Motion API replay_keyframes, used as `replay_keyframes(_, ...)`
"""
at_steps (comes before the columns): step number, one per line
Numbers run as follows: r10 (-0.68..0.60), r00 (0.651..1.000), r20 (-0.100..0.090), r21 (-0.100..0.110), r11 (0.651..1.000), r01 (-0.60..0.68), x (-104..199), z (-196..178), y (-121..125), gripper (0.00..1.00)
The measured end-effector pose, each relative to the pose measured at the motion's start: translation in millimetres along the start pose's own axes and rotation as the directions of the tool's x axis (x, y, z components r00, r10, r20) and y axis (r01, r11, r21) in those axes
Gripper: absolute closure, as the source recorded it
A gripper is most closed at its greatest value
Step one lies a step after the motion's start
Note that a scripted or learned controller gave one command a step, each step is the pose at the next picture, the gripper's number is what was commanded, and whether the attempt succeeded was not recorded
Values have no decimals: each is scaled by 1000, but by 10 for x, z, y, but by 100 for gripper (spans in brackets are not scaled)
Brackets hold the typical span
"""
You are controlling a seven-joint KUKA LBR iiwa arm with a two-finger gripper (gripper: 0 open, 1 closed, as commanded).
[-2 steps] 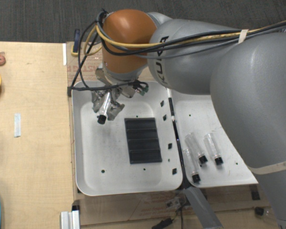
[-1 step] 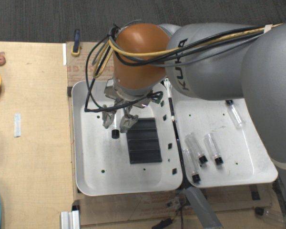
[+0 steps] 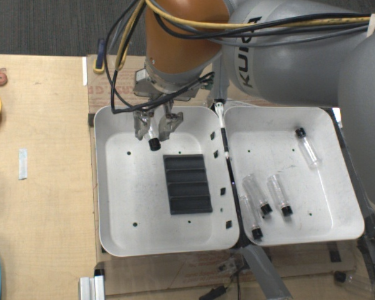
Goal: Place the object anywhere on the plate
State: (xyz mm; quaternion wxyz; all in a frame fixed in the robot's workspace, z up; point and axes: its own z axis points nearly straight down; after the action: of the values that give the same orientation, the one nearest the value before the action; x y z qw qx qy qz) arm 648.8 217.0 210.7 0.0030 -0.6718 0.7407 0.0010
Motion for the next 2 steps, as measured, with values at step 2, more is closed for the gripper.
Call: replay_keyframes(2, -281, 960, -2, -4, 960, 281, -60, 244, 534, 100)
